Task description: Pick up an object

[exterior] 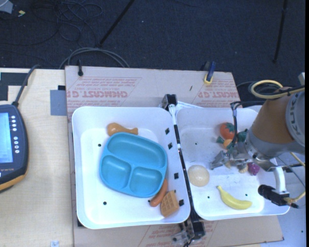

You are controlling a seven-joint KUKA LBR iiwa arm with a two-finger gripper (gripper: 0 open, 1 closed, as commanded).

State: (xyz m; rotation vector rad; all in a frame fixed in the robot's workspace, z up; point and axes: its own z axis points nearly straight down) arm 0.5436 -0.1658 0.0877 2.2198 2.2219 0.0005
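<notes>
My gripper [224,160] hangs low in the right bin [206,133], at the end of the grey arm with its orange band [270,122]. A cream ball [199,175] lies just left of and below the gripper. Close above the gripper sits an orange and green toy [227,131]. A small purple piece [253,168] lies at the gripper's right, partly hidden by the wrist. The yellow banana [234,199] rests near the bin's front edge. Nothing is visibly held.
The left bin [87,138] holds a blue divided plate [133,164], a tan drumstick [121,129] behind it, and an orange stick [159,194] and a waffle piece [170,205] at its front right. A pendant with a screen [2,143] lies on the bench at far left.
</notes>
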